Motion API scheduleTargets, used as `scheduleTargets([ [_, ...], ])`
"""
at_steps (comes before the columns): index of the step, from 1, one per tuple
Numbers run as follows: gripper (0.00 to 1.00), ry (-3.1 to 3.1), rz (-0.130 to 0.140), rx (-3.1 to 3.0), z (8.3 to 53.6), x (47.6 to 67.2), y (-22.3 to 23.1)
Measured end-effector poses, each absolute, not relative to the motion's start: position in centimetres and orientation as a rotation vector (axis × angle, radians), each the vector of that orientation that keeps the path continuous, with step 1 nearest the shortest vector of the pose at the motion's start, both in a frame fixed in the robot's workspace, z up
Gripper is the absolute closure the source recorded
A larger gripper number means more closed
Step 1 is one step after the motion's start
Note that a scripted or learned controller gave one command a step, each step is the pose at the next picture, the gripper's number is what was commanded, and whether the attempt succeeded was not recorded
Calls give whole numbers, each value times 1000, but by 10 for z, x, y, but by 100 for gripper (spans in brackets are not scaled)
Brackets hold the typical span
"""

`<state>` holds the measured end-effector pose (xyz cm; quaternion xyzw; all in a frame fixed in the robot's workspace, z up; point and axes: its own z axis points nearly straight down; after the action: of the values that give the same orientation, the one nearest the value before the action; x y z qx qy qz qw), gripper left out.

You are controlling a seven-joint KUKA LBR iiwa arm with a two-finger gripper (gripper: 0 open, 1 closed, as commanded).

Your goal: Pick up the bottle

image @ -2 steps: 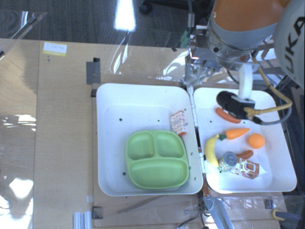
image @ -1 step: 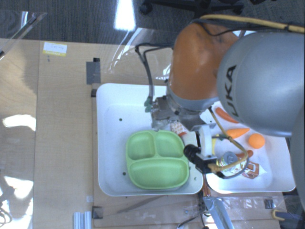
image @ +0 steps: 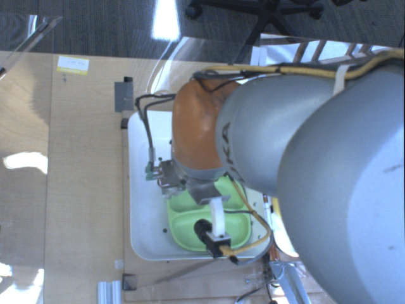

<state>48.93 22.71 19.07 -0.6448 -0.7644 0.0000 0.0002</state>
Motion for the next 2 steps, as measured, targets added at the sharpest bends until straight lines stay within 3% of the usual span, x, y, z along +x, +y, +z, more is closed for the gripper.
scheduleTargets([
  [1,100,-2741,-8,-1547,259,523,178],
  [2,100,-2271,-4,-2173,231,525,226],
])
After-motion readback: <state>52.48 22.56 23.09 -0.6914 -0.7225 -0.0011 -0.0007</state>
